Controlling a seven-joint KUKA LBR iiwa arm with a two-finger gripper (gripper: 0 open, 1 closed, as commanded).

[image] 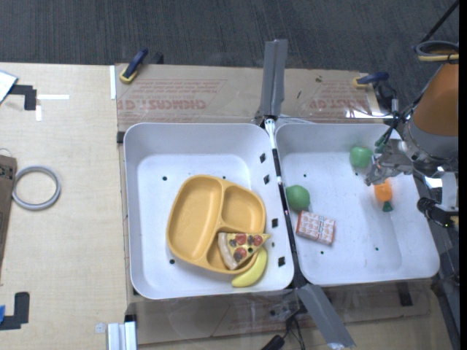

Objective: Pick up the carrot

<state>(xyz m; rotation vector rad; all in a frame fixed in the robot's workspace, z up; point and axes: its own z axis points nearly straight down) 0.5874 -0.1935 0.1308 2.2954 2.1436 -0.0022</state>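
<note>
Nearest, at the left bin's front edge: banana [250, 270] — smooth, curved, yellow — leaning on a yellow divided plate [204, 221] of glossy plastic, with a flat pizza slice [238, 247] in one compartment. Across the divider, in the right bin [350, 265]: a small printed carton [315, 227], boxy and matte, and a round green ball [297, 196] just beside the bin wall. Farther right, the carrot [383, 193] — short, orange, tapering to a green tip — lying on the white floor directly under the end effector [380, 172]. State of the end effector: cannot tell, fingertips blurred against the carrot. Likely step: closing on the carrot. Best done squarely across the thick orange part, not the narrow tip; smooth tapered plastic probably slips. Beyond, a second green ball [360, 156], close to the arm — worth avoiding. Farthest left on the table [66, 261], a tape roll [34, 187].
</note>
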